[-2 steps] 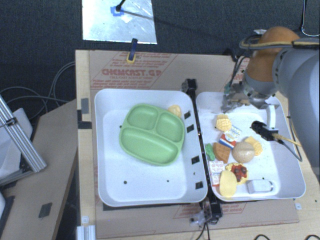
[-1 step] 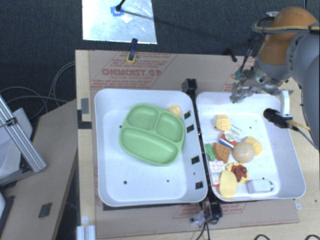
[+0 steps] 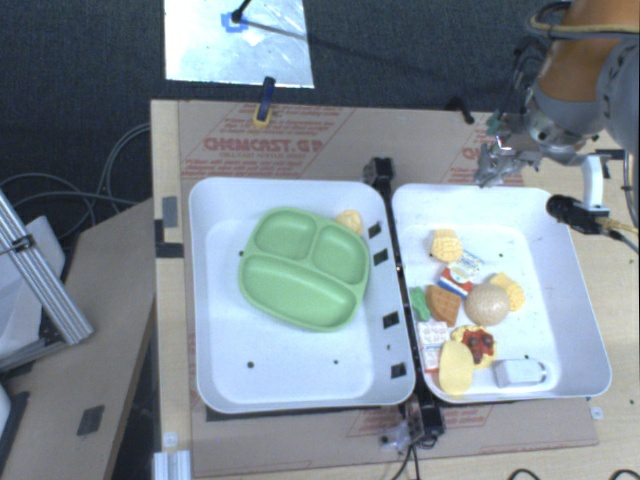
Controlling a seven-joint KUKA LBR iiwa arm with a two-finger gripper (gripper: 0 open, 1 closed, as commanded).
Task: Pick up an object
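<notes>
The grey block [image 3: 521, 372] lies nearest; the end effector [image 3: 492, 171], grip unreadable, should descend squarely over the right bin [image 3: 573, 268].

Dark carpet floor [image 3: 80, 68], shiny metal sheet [image 3: 238, 28]; cardboard-topped bench [image 3: 290, 138], loose cables [image 3: 125, 153]

Green divided plate [image 3: 304, 268] in white bin [image 3: 215, 268]; yellow banana [image 3: 456, 368].
</notes>
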